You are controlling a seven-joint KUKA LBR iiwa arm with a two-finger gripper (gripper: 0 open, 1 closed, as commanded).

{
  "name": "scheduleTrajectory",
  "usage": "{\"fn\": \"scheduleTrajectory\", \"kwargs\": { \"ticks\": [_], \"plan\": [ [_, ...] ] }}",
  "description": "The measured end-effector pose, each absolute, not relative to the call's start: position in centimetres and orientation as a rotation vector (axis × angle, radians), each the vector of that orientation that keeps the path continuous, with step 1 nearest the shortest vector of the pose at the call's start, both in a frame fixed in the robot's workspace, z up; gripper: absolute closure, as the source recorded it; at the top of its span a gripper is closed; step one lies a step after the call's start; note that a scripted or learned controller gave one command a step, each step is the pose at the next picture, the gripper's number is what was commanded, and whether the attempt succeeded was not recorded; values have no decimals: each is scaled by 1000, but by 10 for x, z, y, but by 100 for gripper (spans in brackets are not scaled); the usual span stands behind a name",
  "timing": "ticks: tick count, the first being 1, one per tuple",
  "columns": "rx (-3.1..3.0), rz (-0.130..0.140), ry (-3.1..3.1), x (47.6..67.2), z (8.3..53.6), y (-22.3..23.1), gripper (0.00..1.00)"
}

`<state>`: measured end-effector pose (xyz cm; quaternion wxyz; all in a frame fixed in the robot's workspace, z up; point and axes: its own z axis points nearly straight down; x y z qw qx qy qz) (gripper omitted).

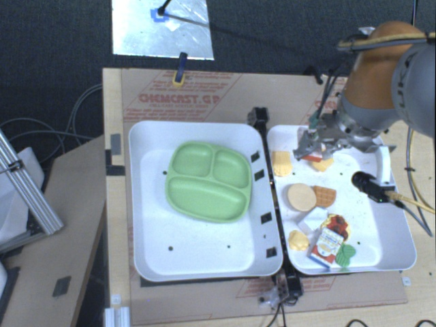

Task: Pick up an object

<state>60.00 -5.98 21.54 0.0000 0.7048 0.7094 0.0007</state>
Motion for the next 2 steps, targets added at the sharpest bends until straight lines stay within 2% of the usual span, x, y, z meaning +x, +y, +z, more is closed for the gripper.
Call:
{"fn": "scheduleTrajectory", "kwargs": {
  "ticks": [2],
  "plan": [
    [2214,4,2226,602,235,-58,100]
  ]
}}
